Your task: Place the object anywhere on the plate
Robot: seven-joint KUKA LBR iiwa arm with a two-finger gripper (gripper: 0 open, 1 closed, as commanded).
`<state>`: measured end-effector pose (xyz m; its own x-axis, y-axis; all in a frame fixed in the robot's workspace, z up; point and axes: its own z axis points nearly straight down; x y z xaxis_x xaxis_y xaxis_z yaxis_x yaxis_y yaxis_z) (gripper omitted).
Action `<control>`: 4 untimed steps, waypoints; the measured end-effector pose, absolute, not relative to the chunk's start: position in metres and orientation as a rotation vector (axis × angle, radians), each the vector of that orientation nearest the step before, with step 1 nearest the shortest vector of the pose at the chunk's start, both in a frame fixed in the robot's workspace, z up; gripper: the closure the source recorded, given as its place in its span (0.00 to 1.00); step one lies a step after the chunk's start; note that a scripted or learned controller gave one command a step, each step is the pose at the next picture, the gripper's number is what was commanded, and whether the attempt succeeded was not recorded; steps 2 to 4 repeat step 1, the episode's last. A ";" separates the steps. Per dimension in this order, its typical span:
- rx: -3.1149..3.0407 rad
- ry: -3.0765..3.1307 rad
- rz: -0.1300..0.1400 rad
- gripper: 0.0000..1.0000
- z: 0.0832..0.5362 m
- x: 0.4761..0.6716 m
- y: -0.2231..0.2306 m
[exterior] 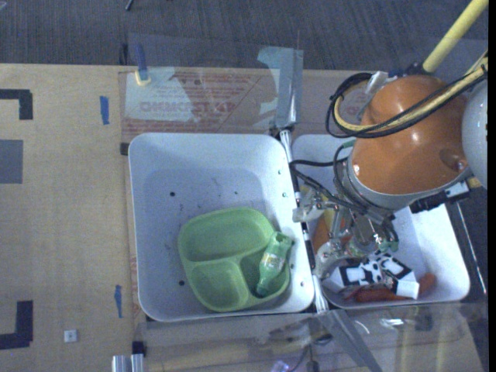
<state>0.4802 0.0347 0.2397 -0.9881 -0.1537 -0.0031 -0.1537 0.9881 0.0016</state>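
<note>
A robotics lab test bench stood on dark carpet (232, 14). Two white bins (155, 177) sat on a plywood benchtop (62, 208) marked with blue tape (104, 108) and black corner markers (22, 103), beneath a cabled robot arm (407, 142).

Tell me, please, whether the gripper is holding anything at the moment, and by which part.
It cannot be told. The gripper hangs low over the right bin, its tips lost in clutter. A green bottle already lies on the green divided plate.

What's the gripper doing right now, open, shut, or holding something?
Gripper: cannot be told. It hangs low over the right white bin, above a black-and-white patterned object. The green translucent bottle lies on the green divided plate.
</note>
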 end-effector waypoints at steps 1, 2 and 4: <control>0.219 3.125 0.001 0.00 0.313 0.511 -0.045; 0.219 3.125 0.001 0.00 0.313 0.511 -0.045; 0.219 3.125 0.001 0.00 0.313 0.511 -0.045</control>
